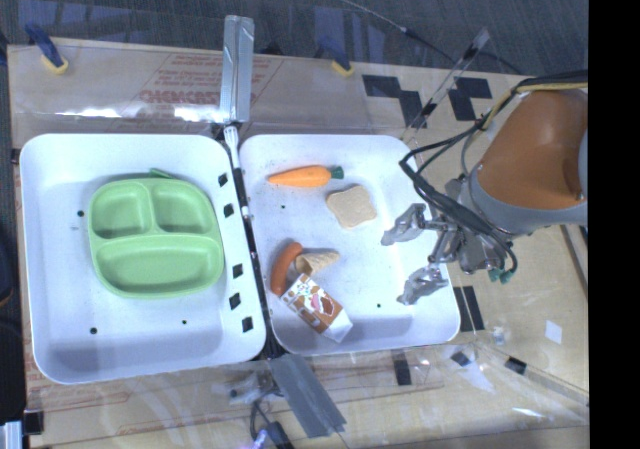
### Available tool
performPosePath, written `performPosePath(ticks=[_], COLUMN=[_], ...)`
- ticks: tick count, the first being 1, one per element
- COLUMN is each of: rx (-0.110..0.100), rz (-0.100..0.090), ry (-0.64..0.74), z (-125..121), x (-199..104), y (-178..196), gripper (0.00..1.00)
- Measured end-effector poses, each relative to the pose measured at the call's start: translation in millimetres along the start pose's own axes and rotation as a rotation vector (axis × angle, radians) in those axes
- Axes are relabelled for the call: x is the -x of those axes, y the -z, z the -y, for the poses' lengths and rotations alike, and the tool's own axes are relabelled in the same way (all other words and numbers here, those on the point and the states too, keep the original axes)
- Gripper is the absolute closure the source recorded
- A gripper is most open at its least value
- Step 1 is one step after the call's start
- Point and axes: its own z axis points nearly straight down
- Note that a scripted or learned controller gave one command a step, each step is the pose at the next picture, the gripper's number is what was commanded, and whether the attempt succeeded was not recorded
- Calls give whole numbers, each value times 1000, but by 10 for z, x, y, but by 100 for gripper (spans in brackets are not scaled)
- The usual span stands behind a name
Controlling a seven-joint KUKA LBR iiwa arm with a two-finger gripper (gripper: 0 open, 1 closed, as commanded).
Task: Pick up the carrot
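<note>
The carrot (300, 176) lay on its side near the back of the right bin (385, 327), its green stub pointing toward the arm, with bare white floor around it. Just in front of it and to the right sat a slice of bread (351, 206); nearer the camera a sausage (285, 266), a small wedge of food (318, 261) and a printed carton (315, 304) were bunched together. The left bin (45, 337) held a green divided plate (156, 237).

The gripper (418, 255) hung at the right side of the right bin, well apart from the carrot, its two fingers spread wide with nothing between them.

The risks looked plain enough. A straight line from the gripper to the carrot passed close to the bread — a low approach could shove the slice or catch it instead. The carrot is round and tapered, so fingers closing along its length, or off-centre near the thin end, would probably squeeze it out and send it rolling toward the bin wall.
</note>
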Motion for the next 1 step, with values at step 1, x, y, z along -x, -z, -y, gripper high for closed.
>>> performPosePath(ticks=[1], rx=[-3], rz=[15], ry=[-197], z=[-162], x=[1049], y=[-1102], gripper=[0])
